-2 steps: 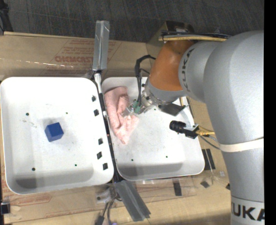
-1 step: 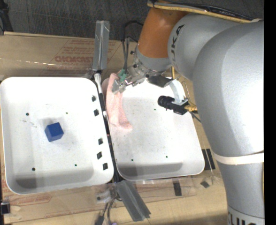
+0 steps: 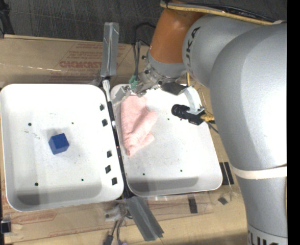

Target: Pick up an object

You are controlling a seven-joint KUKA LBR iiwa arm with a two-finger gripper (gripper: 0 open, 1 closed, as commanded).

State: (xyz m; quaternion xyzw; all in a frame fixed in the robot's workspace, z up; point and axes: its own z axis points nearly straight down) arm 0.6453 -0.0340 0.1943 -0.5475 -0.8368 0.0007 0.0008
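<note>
The gripper (image 3: 140,87) hangs over the top left corner of the right bin (image 3: 211,175); whether it is open or closed I cannot tell. Just below it, touching or nearly so, lies the pink cloth (image 3: 136,124), its long axis running straight away from the gripper (a short drop, I judge). Well apart leftward, the blue cube (image 3: 58,143) sits in the left bin (image 3: 17,198).

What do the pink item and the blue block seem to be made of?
Pink item: soft cloth, probably terry or fleece; it lies crumpled in folds with a matte, fuzzy look. Blue block: rigid, likely painted wood, plastic or foam; sharp edges, flat even-coloured faces, so the look leaves it open.
</note>
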